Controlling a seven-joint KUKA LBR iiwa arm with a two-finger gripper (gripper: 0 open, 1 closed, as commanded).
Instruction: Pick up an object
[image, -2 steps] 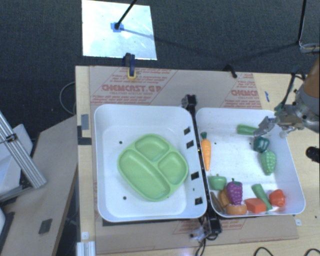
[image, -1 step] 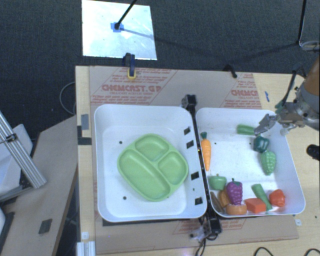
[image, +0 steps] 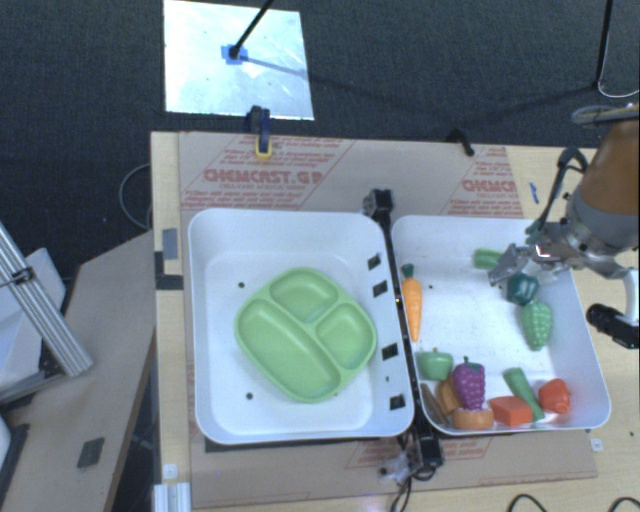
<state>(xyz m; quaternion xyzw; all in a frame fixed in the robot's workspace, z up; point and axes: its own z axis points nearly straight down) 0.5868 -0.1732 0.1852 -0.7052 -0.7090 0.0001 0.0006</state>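
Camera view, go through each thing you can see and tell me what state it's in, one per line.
gripper: low over the right bin, at a dark green toy
green divided plate: flat in left bin, nothing on it
carrot: lying by the divider
purple grapes: piled with other toys
right bin: holds the toys

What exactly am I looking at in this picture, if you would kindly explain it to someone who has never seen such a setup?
One camera, fixed above a bench, looks down at a slant on two shallow white bins. The left bin holds a pale green divided plastic plate. The right bin holds toy food: an orange plastic carrot, a purple bunch of grapes, a light green bumpy fruit and more. The grey robot arm with an orange band reaches in from the right; its tool hovers by a dark green toy. Whether anything is gripped is unclear.
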